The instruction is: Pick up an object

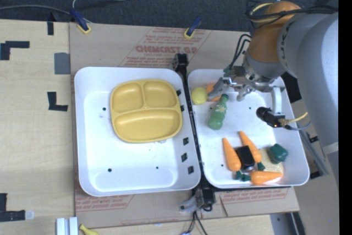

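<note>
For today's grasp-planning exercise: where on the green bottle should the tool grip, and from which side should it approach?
Probably the green bottle's wide body, from straight above. It lies flat on the right bin, cap toward the far rim, so fingers can close across its width. The yellow ball sits close by the cap end, so gripping lower avoids it.

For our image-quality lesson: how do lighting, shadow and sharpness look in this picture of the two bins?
Camera view: even, soft light, with no harsh glare on the white bins; the yellow plate throws only a thin shadow; overall slightly soft, so the small items around the carrots blur together; the gripper is too indistinct for detail.
</note>
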Action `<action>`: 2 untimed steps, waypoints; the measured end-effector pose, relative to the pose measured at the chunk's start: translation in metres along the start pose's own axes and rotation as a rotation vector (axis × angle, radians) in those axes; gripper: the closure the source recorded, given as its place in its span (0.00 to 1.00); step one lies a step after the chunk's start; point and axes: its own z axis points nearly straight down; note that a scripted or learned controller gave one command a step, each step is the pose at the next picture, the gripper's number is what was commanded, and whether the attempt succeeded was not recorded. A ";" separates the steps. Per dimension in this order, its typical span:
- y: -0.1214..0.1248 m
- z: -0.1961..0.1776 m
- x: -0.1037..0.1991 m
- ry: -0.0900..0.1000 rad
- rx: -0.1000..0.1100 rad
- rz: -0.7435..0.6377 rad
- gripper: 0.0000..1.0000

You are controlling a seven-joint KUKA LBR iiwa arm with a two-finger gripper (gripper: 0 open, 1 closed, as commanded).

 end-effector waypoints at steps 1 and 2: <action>-0.042 0.030 0.009 0.003 -0.001 -0.001 0.00; -0.041 0.020 0.008 0.001 -0.003 -0.001 1.00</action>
